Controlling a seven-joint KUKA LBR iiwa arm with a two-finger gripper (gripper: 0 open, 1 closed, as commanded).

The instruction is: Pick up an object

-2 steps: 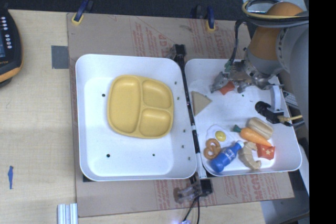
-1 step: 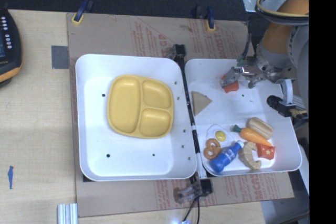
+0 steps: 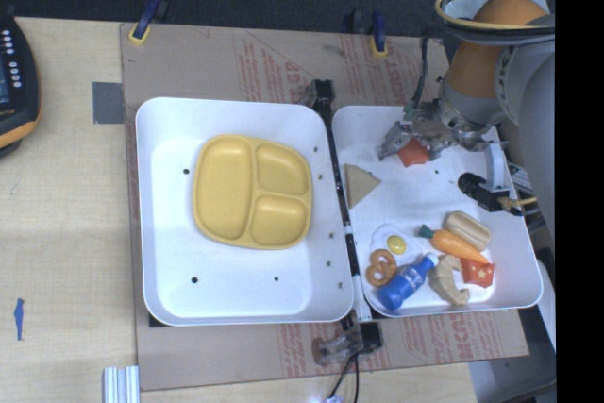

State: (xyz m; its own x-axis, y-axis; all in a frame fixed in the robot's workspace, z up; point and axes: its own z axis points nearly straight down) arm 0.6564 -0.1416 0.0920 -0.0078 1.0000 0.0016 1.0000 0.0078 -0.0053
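Red piece [image 3: 413, 156] lies at the far end of the right bin [image 3: 517, 301], directly under the claw.

Nearest the camera in that bin is a crowd of toy food. A blue bottle [image 3: 406, 284] lies tilted at the front rim, with a pretzel [image 3: 381, 266] just to its left. A beige piece [image 3: 451, 283] is just to its right, and a red block [image 3: 478, 273] sits beside that. Behind these lies an orange carrot [image 3: 460, 247], and a tan bun [image 3: 467, 226] touches its far side. A fried egg [image 3: 394, 243] rests near the pretzel. Farther back, a tan triangle [image 3: 359, 182] lies against the bin's left wall, well apart from the crowd.

The left bin [image 3: 160, 297] holds a yellow divided plate [image 3: 253, 192] flat near its middle.

At the far end of the right bin the gripper [image 3: 412, 149] hangs low, carried by the grey arm [image 3: 528, 90] reaching in from the right. Its two grey fingers [image 3: 391, 146] stand spread apart, and the red piece sits between their tips, closer to the left one. Whether either finger touches it cannot be told. The piece is not clamped and appears to rest on the bin floor.

Beyond the bins, blue clamps [image 3: 377, 31] grip the far edge of the cardboard sheet [image 3: 236, 52].
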